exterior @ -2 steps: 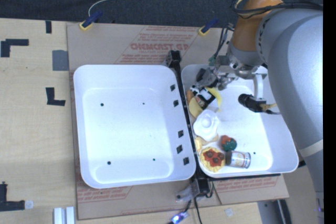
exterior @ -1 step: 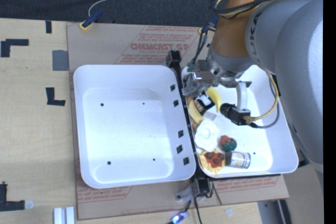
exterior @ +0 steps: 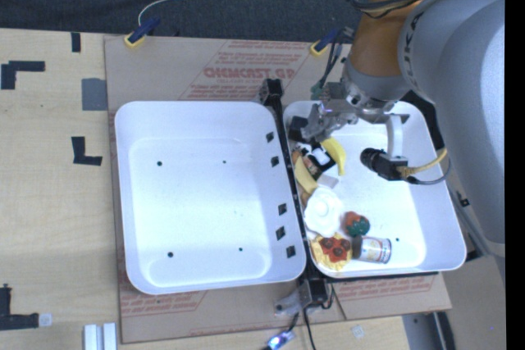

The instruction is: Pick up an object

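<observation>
The right bin [exterior: 414, 213] holds a heap of small items along its left side. A yellow banana-like piece [exterior: 334, 155] lies near the top, a white cup-like thing [exterior: 322, 211] sits below it, then a red and green toy [exterior: 355, 223], a small can [exterior: 373, 250] on its side, and a yellow and red item [exterior: 332, 251] at the bin's front. My gripper [exterior: 316, 129] hangs low over the upper left of this bin, just above and left of the yellow piece. Whether anything sits in it is hidden by the wrist.
The left bin [exterior: 201, 193] lies beside the right one, with a black hinged divider [exterior: 280, 176] between them. Both bins rest on a cardboard sheet [exterior: 238, 70]. The grey arm with its orange band [exterior: 385, 20] covers the right bin's upper right.
</observation>
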Action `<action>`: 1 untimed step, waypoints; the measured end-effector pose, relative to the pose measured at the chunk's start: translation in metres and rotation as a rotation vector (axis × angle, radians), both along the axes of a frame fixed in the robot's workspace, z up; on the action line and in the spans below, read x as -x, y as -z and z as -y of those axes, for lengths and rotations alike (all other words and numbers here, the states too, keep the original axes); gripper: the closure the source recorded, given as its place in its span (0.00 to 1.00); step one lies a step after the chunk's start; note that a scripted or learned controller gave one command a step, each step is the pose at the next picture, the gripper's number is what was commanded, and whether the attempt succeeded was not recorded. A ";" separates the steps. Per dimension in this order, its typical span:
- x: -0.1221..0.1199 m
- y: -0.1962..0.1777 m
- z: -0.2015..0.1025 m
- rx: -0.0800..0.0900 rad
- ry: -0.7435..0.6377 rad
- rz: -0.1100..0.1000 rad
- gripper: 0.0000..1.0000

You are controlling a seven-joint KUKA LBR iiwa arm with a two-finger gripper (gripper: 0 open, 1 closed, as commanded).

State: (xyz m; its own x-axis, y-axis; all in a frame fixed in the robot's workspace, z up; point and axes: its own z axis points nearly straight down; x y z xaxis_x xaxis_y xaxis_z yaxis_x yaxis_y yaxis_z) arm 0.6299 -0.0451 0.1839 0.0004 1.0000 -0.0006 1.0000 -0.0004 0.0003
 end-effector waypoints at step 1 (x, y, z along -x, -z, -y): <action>-0.033 -0.160 -0.041 -0.001 -0.008 0.019 1.00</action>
